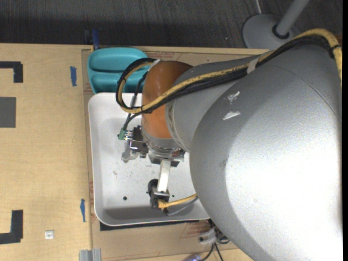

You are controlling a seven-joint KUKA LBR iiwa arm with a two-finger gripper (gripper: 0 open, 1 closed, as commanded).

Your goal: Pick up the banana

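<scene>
1. The grey arm [272, 145] took up most of the right side, reaching in over the bin, with black and yellow cables running along its top.
2. The tan counter [43, 162] spread across the left side. The floor beyond its far edge was dark.
3. One white bin [103, 162] sat on the counter under the arm. Its left wall, near rim and a stretch of bare floor were in sight, and the arm covered its right part.
4. A teal object [111, 61] with two rounded lobes lay just past the bin's far rim, and a black cable loop crossed in front of it (what it was I could not tell).
5. A grey round base [261, 31] with a slanted pole [299, 7] stood on the floor beyond the counter, top right.
6. The orange band [157, 91] sat above the wrist, over the far half of the bin.
7. The tool [133, 144] hung low over the bin's middle, pointing down. The wrist hid it from above, so I could not tell whether it was apart or together, nor whether it held anything.
8. I could not tell where the banana lay.
9. Black tape marks [12, 72] and short blue strips [73, 76] were stuck on the counter left of the bin.
10. A few dark specks [125, 198] dotted the bin floor near its front.
</scene>
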